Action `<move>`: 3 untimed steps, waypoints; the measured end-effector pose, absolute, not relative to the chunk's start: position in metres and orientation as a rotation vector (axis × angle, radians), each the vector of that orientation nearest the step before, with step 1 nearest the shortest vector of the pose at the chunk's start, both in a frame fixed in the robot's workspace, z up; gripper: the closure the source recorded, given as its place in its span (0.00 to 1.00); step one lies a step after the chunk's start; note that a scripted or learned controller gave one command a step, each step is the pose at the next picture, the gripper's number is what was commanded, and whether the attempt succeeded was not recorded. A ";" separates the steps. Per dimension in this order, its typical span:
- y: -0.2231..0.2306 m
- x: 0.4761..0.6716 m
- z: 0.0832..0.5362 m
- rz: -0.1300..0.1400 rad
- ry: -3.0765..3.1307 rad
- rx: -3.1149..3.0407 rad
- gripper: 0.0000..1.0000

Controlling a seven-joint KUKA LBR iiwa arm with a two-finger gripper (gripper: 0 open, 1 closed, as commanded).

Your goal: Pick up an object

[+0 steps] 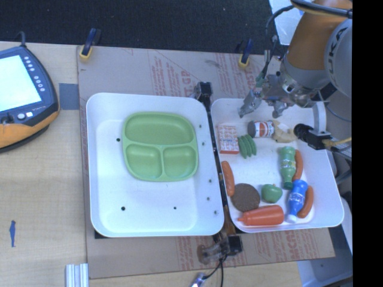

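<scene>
Right-hand shallow white bin (pixel 335 211), right of frame centre, contents: small brown-labelled bottle (pixel 261 129) lying on its side near the upper edge; red-and-white printed packet (pixel 227 139); dark green ribbed vegetable (pixel 247 145); orange carrot (pixel 228 177); brown round patty (pixel 245 197); green apple (pixel 271 192); large red-orange carrot (pixel 261 216); green bottle (pixel 288 165); blue bottle (pixel 297 198).

Left-hand shallow white bin (pixel 105 160), frame centre: one light green three-compartment plastic tray (pixel 160 145).

End effector (pixel 266 105), upper right of frame: above the right bin's upper edge, fingers spread apart, gripping nothing, just above the small bottle.

Tabletop (pixel 42 184), upper left: handheld control pendant (pixel 24 97).
</scene>
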State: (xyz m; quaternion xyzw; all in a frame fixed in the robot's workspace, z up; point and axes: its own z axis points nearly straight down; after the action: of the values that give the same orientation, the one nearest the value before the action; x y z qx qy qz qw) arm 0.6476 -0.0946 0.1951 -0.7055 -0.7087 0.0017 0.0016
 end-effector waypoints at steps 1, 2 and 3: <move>-0.130 0.648 0.112 -0.006 -2.238 -2.222 0.00; -0.132 0.649 0.126 -0.008 -2.243 -2.224 1.00; -0.132 0.649 0.126 -0.008 -2.243 -2.224 0.00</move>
State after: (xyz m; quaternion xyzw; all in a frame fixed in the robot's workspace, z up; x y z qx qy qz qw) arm 0.6493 -0.1322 0.1259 -0.7041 -0.7100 -0.0024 -0.0085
